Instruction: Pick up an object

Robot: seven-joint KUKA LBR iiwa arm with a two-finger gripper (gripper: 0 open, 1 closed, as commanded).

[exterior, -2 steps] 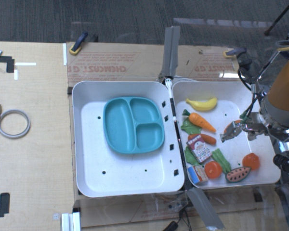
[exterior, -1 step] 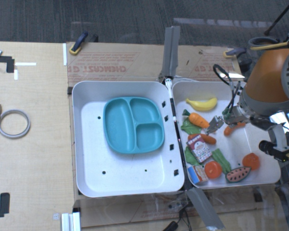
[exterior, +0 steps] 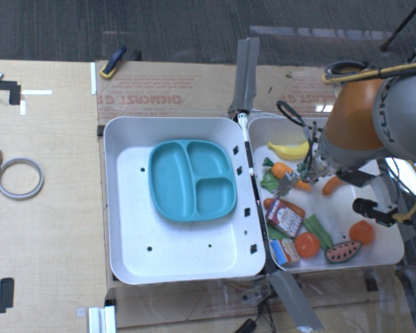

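Many toy foods lay in the right bin (exterior: 395, 255). The gripper (exterior: 291, 180) hung near the banana (exterior: 288, 149). I could not tell its grip; it should drop straight down.

The cardboard sheet (exterior: 163, 89) behind the bins bears upside-down red print, apparently "CHEMCAST GP"; nothing else is legible.

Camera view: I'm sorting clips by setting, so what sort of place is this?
Probably a robotics lab bench: a robot arm reaches over two white bins, one holding toy food like a banana, the other a teal divided plate.
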